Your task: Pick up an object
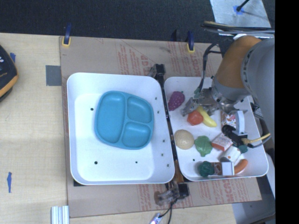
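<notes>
Yellow banana lies just below the claw.

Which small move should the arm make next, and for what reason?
Probably lower the gripper a little and close it on the yellow banana. It sits directly above the banana and the red tomato in the right bin; nothing looks held yet.

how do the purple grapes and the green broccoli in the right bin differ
The purple grapes lie at the right bin's upper left corner; the green broccoli sits nearer its middle, lower down. The grapes are a dark, tapering cluster; the broccoli is bright green and lumpy. The grapes lie apart from other items; the broccoli has a beige egg-shaped piece close on its left. Both look like toy food, and the gripper is on neither.
</notes>
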### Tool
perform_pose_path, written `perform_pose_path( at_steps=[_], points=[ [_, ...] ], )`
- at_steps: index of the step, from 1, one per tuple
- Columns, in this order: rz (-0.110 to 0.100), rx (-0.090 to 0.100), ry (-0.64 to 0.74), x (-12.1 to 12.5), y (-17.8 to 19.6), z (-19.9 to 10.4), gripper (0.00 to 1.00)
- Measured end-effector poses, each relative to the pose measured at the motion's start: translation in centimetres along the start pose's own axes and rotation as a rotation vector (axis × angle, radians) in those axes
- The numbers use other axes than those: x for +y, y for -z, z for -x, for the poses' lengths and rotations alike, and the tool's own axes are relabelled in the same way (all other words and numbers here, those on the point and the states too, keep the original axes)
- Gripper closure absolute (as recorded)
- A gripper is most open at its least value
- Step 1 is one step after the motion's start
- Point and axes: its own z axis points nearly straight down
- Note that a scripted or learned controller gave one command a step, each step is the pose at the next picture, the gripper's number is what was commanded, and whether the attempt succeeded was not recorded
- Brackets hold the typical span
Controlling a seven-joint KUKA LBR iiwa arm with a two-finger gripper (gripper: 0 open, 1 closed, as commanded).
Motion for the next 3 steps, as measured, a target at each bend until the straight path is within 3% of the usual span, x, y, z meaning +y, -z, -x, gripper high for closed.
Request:
perform_pose_path(
  at_steps=[1, 2, 3],
  points=[
    [-0.002, 0.0, -0.002, -2.8, 0.0, 0.0, 0.0],
    [0.001, 0.0, 0.001, -2.7, 1.3, 0.0, 1.0],
    [0.0, 0.002, -0.002, -1.6, 10.1, -8.3, 1.0]
  ],
)
